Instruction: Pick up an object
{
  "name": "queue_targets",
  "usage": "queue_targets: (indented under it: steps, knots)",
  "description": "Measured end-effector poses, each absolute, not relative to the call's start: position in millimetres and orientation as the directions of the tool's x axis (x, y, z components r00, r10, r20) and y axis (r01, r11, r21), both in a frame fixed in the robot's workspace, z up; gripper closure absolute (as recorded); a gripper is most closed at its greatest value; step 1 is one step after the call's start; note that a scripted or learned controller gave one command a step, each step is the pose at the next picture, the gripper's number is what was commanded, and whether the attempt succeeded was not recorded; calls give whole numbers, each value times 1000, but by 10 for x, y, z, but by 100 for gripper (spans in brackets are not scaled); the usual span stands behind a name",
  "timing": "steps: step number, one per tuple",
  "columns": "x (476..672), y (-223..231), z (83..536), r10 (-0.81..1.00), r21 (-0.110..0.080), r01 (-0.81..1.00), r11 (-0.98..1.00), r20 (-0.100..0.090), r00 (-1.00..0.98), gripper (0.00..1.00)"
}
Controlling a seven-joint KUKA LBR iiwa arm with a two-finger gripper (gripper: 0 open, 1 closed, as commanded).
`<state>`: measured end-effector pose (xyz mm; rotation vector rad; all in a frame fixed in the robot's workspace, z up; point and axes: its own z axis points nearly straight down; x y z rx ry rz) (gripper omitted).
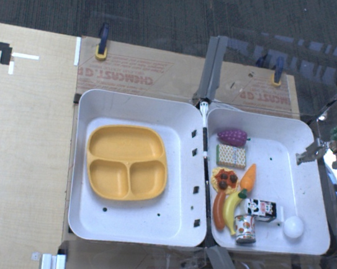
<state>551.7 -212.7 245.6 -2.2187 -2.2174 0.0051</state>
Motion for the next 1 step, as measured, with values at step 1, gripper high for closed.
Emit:
queue_targets:
  steps: [1]
  knots:
    - [5654,-1568,1596,986,-4,986,165,1,-165,0]
